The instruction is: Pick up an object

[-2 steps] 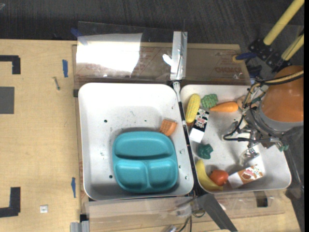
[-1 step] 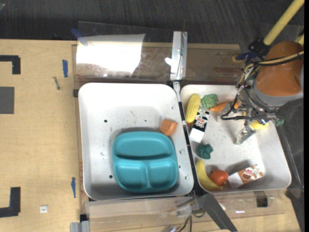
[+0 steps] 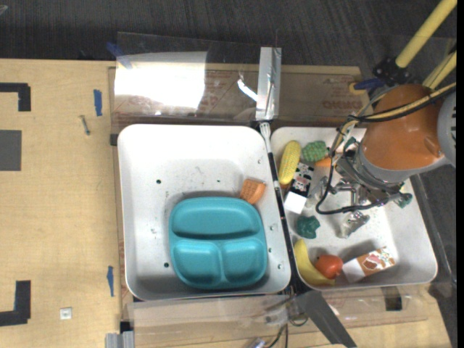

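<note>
My gripper (image 3: 353,222) hangs low over the middle of the right bin (image 3: 415,246), under the orange band of the arm (image 3: 397,136). It is a grey metal piece amid black cables, and nothing shows in its grasp. Around it lie a yellow corn cob (image 3: 288,162), a green leafy piece (image 3: 315,151), a small printed box (image 3: 302,178), a dark green item (image 3: 309,226), a banana (image 3: 308,265), a red tomato (image 3: 329,266) and an orange-and-white carton (image 3: 370,262). The arm hides the bin's upper right part.
The left bin (image 3: 138,194) holds a teal divided tray (image 3: 217,241) and a small orange piece (image 3: 253,191) by its right wall. A clear plastic sheet (image 3: 188,85) and a metal divider (image 3: 269,82) stand behind the bins. Yellow poles (image 3: 428,24) cross the upper right.
</note>
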`<act>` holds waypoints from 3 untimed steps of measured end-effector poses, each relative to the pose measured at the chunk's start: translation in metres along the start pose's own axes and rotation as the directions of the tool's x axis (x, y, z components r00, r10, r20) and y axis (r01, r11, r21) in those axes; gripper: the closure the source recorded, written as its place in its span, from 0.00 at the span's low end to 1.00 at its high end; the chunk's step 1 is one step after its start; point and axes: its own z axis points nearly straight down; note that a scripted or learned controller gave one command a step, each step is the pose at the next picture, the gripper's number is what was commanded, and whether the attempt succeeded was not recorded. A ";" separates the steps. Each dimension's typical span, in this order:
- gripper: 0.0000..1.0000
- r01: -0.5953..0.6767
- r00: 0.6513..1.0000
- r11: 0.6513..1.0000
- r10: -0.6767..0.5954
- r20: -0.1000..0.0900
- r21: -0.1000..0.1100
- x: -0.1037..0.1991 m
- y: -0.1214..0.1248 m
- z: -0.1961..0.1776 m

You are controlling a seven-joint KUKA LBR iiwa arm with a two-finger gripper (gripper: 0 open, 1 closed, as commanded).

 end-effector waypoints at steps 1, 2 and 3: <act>0.00 0.022 1.000 1.000 -0.022 0.002 0.003 0.016 0.003 -0.001; 0.00 0.050 0.999 0.999 -0.050 0.002 0.003 0.032 0.008 -0.001; 0.00 0.101 0.995 0.995 -0.101 0.002 0.003 0.046 0.000 0.000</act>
